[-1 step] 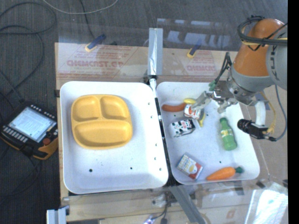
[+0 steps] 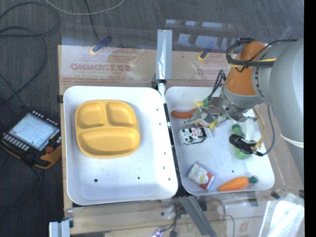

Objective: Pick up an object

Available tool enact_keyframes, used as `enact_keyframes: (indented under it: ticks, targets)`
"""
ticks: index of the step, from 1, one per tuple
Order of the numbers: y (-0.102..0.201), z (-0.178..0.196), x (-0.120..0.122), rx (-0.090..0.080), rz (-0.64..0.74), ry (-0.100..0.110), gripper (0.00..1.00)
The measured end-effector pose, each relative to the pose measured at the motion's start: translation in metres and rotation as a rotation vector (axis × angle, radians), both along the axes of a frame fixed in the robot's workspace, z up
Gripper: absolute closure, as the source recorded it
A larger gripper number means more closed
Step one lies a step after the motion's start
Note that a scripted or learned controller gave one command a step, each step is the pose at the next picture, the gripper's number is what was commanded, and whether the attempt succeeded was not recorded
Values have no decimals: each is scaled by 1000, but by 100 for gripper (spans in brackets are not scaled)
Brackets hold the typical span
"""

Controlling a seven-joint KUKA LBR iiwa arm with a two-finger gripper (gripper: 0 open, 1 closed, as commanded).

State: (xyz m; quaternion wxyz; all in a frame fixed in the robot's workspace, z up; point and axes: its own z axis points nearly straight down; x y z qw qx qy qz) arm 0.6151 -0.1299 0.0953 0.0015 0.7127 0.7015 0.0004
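Note:
My gripper is low in the right bin, near its back middle, below the orange band of the arm. It hangs right of a red-orange sausage-shaped piece and just above a black-and-white box. A yellow-green item lies partly hidden behind the gripper. Further forward in that bin are a small colourful box and an orange carrot. A green object lies at the right, partly covered by a black cable end.
The left bin holds a yellow divided tray. A metal divider stands at the back between the bins. A handheld pendant and cables lie on the floor at the left.

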Motion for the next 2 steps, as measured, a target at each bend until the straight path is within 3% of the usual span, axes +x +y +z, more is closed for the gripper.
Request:
enact_keyframes:
  ticks: [1, 2]
  targets:
    - [-2, 14, 2, -3, -2, -7, 100]
    - [42, 108, -3, 0, -72, 5, 100]
